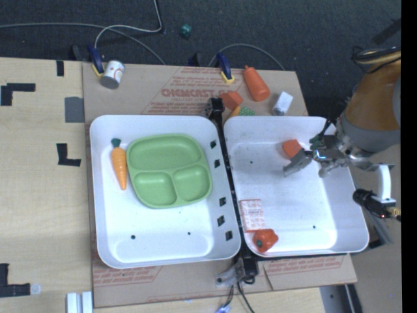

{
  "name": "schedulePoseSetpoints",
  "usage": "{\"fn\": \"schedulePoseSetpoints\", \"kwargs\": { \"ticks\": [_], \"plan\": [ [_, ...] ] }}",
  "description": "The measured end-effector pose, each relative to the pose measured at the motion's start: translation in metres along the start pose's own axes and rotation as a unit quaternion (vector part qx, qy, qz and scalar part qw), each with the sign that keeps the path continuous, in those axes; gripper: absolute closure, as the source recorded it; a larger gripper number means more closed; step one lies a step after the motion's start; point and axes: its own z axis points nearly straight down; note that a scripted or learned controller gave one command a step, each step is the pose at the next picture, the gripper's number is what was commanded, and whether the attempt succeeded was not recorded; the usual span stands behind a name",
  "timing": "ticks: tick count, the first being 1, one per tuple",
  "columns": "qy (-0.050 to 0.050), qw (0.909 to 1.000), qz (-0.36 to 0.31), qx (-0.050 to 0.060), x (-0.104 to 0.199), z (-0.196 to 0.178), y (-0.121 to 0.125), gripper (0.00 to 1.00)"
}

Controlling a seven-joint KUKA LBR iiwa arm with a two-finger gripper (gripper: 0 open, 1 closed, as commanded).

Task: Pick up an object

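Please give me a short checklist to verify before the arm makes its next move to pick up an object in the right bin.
1. Target within reach: orange block lies in the right bin, just left of the gripper: ok.
2. Block between the fingers: not ok, it lies beside them.
3. Finger opening: cannot tell.
4. Space around the block: no other item touches it: ok.
5. Other items out of the path: tomato and card lie near the front of the bin: ok.
6. Left bin contents undisturbed: carrot beside green plate: ok.
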Motion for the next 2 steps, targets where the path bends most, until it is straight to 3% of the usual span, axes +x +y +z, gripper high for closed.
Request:
{"fn": "schedulePoseSetpoints", "kwargs": {
  "ticks": [1,2],
  "plan": [
    [0.000,1.0000,0.000,0.000,-0.045,0.036,0.049,0.00],
    [-0.002,1.0000,0.000,-0.003,-0.023,0.114,0.104,0.00]
  ]
}}
